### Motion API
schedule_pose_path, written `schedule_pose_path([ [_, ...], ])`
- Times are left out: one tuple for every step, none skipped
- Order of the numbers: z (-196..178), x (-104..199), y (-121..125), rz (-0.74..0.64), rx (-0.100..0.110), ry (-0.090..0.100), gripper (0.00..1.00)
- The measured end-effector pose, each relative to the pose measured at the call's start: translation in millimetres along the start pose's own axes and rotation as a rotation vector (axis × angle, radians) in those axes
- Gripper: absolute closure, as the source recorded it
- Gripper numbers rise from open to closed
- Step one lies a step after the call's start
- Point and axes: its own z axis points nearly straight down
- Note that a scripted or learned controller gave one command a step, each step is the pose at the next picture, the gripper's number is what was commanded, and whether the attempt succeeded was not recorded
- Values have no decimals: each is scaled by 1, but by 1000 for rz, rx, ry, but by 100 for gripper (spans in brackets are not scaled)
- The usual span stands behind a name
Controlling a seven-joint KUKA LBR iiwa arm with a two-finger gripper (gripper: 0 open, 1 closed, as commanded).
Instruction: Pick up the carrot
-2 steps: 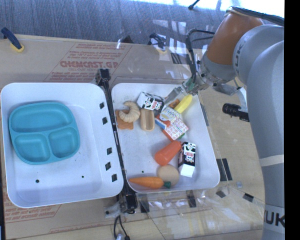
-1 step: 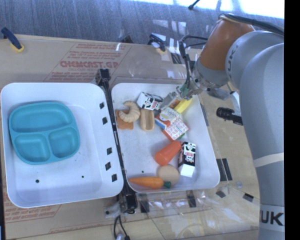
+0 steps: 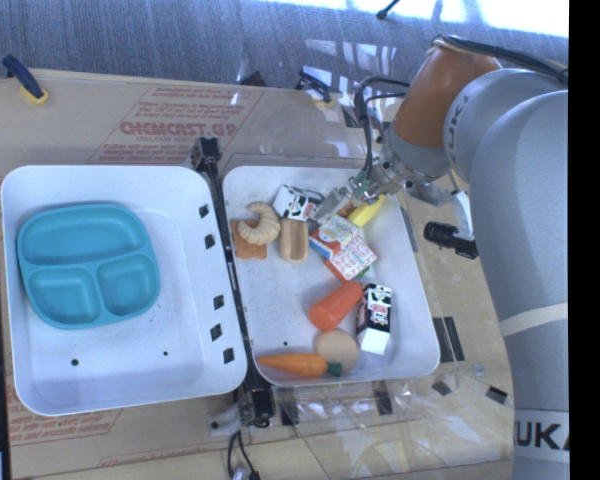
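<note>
The carrot [image 3: 295, 365] is slim and orange with a green stem end. It lies flat along the front edge of the right bin [image 3: 278, 303], next to a beige egg [image 3: 337, 348]. My gripper [image 3: 354, 192] hangs low over the back right part of that bin, above a yellow item [image 3: 366, 211] and a colourful packet [image 3: 347, 252]. It is well away from the carrot, which lies at the opposite end of the bin. The grey arm comes in from the right.
The right bin also holds a croissant [image 3: 257, 229], a bread roll [image 3: 294, 240], a small cow-print carton [image 3: 300, 203], a stubby orange vegetable [image 3: 337, 306] and a second carton [image 3: 375, 320]. A blue divided plate [image 3: 85, 264] sits in the left bin [image 3: 110, 388].
</note>
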Motion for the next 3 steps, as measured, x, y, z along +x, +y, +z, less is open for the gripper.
schedule_pose_path([
  [19, 0, 1, 20, 2, -1, 0],
  [25, -1, -2, 207, 10, 6, 0],
  [-56, -2, 0, 571, -7, -3, 0],
])
